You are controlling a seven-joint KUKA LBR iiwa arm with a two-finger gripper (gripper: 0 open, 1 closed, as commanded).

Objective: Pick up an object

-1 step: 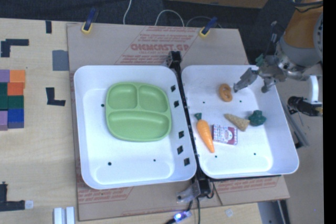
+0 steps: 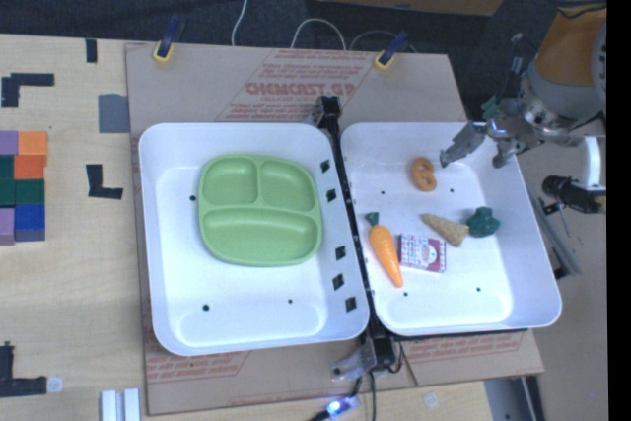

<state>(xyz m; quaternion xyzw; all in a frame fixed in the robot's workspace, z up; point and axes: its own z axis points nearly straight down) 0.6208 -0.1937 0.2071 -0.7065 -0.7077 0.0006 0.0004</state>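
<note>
Two white bins sit side by side on brown cardboard [image 2: 296,84]. Closest in the right bin [image 2: 493,301] lie a carrot [image 2: 385,253] and a small pink packet [image 2: 422,253], touching. Just behind are a tan wedge [image 2: 446,229] and a green toy [image 2: 482,222], then an orange pretzel [image 2: 424,175]. The left bin [image 2: 168,212] holds a green tray [image 2: 261,211]. Farthest, the gripper [image 2: 483,148] hangs over the right bin's back corner, fingers spread apart, holding nothing.
</note>
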